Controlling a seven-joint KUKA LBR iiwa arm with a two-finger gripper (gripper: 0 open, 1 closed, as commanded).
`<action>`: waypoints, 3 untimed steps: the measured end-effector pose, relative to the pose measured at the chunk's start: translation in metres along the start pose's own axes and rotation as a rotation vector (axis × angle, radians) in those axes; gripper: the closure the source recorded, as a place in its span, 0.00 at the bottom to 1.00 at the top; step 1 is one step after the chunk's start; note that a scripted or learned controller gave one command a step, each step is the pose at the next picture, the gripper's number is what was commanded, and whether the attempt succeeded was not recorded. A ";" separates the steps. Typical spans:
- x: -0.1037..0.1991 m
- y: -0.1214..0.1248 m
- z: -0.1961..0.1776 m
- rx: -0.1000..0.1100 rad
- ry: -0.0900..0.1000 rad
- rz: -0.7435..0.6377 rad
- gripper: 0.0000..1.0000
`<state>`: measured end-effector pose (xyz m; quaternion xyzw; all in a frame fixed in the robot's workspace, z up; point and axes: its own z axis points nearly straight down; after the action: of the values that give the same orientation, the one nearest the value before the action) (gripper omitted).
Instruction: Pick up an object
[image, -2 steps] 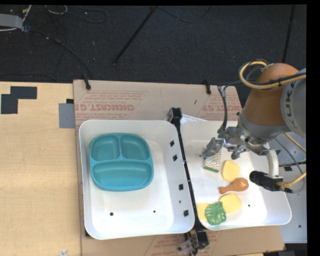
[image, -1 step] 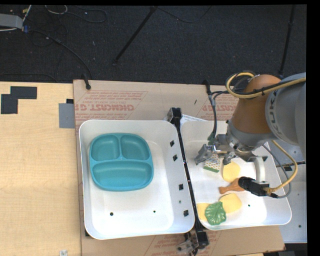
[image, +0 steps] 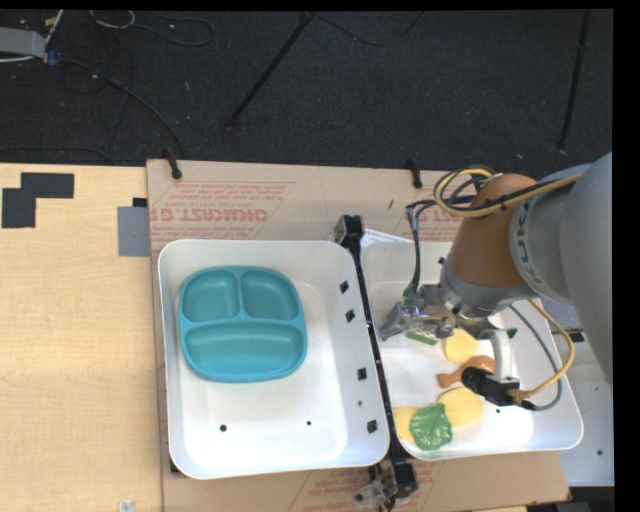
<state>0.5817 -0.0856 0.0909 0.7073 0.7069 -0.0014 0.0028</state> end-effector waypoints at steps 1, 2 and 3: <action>-0.002 0.003 -0.015 -0.008 0.000 0.005 1.00; 0.000 0.005 -0.078 0.000 0.006 -0.001 1.00; -0.001 0.005 -0.131 0.000 0.006 -0.001 1.00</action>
<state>0.5867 -0.0861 0.2218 0.7068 0.7074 0.0006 0.0006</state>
